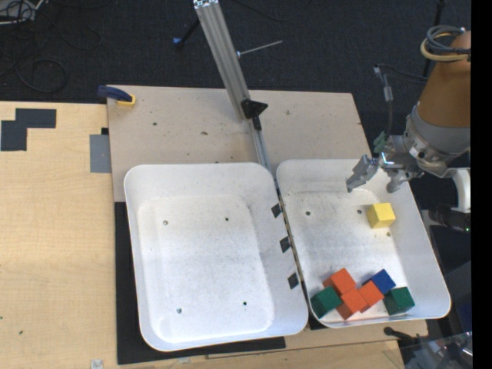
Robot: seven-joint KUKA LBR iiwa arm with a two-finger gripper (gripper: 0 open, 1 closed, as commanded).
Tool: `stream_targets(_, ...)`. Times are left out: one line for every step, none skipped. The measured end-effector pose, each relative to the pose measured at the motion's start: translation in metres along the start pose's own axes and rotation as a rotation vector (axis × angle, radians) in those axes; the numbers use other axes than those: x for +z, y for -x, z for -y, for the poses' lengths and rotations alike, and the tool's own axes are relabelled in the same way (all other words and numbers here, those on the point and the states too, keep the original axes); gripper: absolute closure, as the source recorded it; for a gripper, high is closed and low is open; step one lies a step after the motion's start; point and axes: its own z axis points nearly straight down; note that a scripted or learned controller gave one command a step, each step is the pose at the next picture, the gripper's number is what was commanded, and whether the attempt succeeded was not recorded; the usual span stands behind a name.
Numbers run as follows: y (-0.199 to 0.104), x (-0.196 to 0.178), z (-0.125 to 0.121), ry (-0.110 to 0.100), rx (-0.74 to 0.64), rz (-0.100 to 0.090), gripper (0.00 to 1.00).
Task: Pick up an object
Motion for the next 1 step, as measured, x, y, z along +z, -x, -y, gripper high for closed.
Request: stream_targets(0.0003, -0.0027, -0.0008, 0.005, 0.000, 0.001, 0.00)
